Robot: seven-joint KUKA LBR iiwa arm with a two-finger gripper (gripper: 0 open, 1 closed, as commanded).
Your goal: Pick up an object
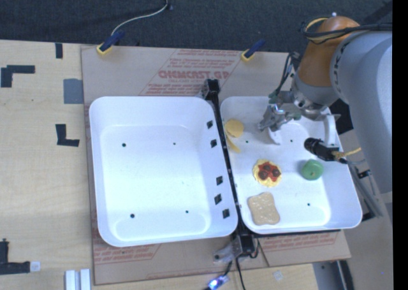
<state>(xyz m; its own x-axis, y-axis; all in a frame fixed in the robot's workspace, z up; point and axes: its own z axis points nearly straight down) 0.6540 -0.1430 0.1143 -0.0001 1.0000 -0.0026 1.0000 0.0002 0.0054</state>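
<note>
Tool (273, 120), its grip state impossible to tell, is seen low over bare floor in the right bin (338, 218), apart from the yellow piece (233, 129), pizza (267, 172), green ball (312, 169) and toast (263, 209), so nothing may be caught.

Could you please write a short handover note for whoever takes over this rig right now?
End effector: low over the far part of the right bin, nothing seen held.
In the right bin: yellow piece by the divider, pizza-like toy mid-bin, green round object to its right, tan bread-like slice at the near edge.
Done: nothing lifted yet.
Left: close on one object and raise it.
</note>
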